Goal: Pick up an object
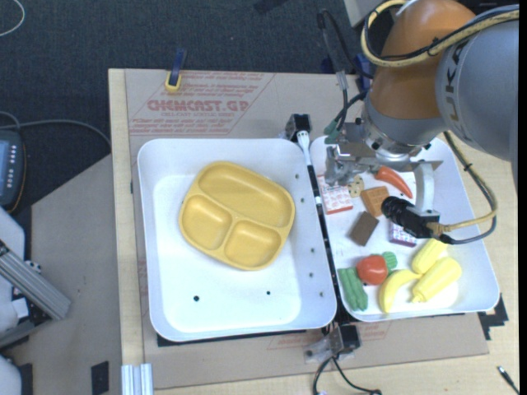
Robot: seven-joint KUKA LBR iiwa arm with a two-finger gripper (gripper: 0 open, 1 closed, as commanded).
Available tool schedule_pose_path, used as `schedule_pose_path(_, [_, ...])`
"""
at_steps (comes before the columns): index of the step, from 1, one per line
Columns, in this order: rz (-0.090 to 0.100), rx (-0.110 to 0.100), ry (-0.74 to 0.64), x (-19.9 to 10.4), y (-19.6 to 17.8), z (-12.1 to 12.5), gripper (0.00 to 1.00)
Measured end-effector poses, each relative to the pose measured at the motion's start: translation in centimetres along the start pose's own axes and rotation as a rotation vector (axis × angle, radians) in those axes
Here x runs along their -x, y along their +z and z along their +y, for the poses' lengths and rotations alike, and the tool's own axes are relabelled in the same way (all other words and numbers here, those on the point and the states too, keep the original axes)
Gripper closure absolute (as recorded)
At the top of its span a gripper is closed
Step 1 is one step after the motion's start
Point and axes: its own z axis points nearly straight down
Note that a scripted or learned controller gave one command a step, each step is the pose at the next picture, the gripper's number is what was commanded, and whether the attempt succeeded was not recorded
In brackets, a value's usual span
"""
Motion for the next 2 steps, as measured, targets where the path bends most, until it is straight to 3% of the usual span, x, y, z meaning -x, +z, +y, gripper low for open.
schedule_pose_path(1, [0.0, -0.002, 0.001, -6.0, 1.5, 0.7, 1.0])
schedule_pose_path(2, [-0.002, 0.0, 0.007, -5.0, 1.0, 1.7, 1.0])
